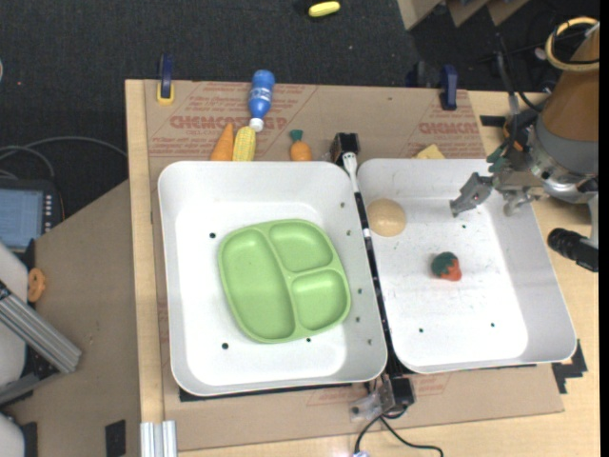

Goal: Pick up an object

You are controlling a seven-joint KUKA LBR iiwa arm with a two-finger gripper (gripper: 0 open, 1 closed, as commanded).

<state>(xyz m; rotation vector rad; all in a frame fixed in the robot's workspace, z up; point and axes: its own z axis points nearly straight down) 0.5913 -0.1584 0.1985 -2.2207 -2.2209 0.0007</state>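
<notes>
Over the right bin's [533, 298] far right corner we see the gripper [490, 193], fingers spread open and holding nothing; most of the arm [571, 112] runs off the frame. We find the left bin [190, 255] bearing a green divided plate [283, 279]. On the right bin's floor lie a tan round piece [386, 217], hard to identify, and, well apart, a small red-and-green strawberry-like toy [445, 267]

A green divided plate [284, 280] lies in the left bin [181, 255]; a blue-capped bottle [260, 98] lies behind it.
</notes>
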